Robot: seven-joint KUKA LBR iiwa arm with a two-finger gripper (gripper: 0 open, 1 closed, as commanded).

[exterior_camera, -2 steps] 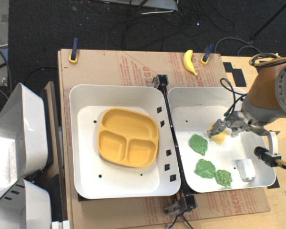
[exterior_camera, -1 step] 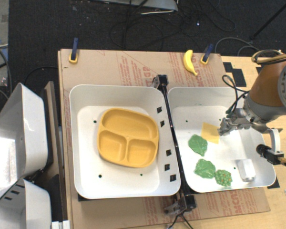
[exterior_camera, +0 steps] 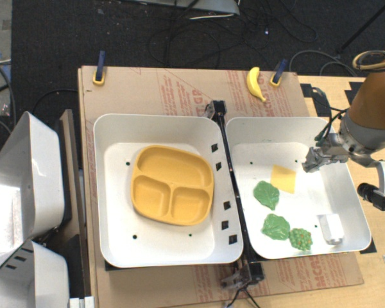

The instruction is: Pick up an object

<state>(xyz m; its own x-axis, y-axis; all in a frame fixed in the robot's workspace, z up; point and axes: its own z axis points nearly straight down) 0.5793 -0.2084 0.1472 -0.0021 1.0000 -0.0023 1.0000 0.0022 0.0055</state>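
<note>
In the right bin (exterior_camera: 346, 191) lie a yellow cheese slice (exterior_camera: 283, 178), a green leaf piece (exterior_camera: 267, 194), a second green leaf piece (exterior_camera: 276, 226), a knobbly green broccoli piece (exterior_camera: 300, 239) and a small white block (exterior_camera: 332, 228). My gripper (exterior_camera: 311, 160) hangs over the bin's upper right part, just right of and above the cheese slice. Nothing shows between its fingertips. Its dark fingers point down and left.
The left bin (exterior_camera: 109, 191) holds a yellow compartment tray (exterior_camera: 172, 185). A yellow banana (exterior_camera: 256, 84) lies on the cardboard (exterior_camera: 160, 88) behind the bins, next to a blue clamp (exterior_camera: 279, 71). White containers (exterior_camera: 22, 178) stand at the far left.
</note>
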